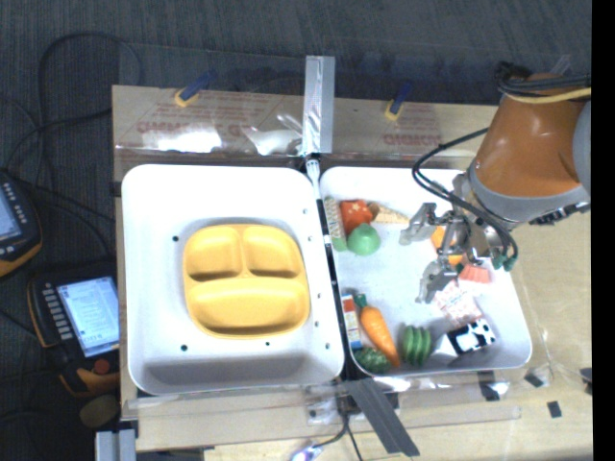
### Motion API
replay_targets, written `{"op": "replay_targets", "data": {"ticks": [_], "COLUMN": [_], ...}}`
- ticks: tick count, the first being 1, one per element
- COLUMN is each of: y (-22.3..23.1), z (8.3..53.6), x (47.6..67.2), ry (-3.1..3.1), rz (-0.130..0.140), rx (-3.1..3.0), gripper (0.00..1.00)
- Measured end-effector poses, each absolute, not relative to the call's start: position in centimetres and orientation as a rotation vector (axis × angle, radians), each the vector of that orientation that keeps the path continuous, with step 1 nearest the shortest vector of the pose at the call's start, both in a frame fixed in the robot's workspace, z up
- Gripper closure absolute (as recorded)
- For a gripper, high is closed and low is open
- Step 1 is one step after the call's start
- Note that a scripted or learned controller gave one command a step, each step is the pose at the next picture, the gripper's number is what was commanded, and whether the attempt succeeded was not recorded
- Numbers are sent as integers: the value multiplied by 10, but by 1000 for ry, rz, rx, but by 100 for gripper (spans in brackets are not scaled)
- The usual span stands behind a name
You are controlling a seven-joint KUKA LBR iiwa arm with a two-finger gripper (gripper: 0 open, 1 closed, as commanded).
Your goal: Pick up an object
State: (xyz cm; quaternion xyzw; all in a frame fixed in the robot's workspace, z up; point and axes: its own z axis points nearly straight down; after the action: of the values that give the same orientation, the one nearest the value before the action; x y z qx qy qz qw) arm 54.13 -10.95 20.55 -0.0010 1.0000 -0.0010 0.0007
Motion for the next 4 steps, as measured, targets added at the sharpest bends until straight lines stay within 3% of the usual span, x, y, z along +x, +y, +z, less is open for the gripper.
{"op": "replay_targets", "data": {"ticks": [1,2,3,4], "y": [-136,-150,-188,-181], "z": [91,89,90,90], "x": [585,670,590,605], "ry": [3120,3113,3105,3115], "rz": [-9,-6,-8,-5], "rx": [-172,-407,-412,-323], "gripper": [0,0,0,0]}}
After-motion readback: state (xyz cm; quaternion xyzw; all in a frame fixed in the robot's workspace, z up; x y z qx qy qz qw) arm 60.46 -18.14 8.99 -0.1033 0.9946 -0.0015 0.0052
